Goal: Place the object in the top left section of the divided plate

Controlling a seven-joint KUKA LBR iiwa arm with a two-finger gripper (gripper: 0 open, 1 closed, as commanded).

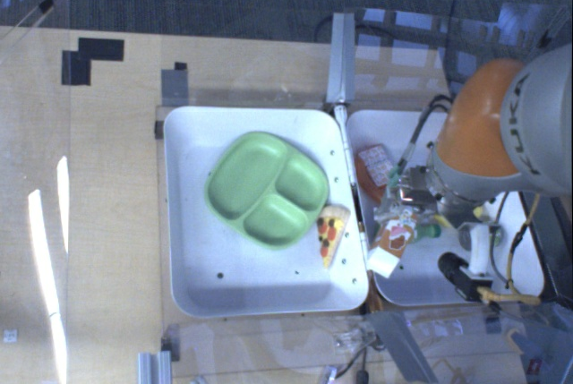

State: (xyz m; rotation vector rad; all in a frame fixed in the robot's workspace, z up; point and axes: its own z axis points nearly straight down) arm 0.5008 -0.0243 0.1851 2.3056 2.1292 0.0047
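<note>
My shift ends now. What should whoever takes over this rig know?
Tool: over the right bin, low among its items; grip cannot be judged.
Green plate: in the left bin, nothing in its sections.
Pizza slice: beside the plate's lower right edge, on the bin floor.
Orange carton and red packet: in the right bin.
Done: nothing placed.
Left: put an object in the plate's top left section.

Reaches in from the right: grey arm (546, 118) with its orange band (479, 132) bent downward at the wrist. Gripper (407, 199) hangs low at the left end of the arm, pointed down, wrapped in cables; finger state hidden.
</note>
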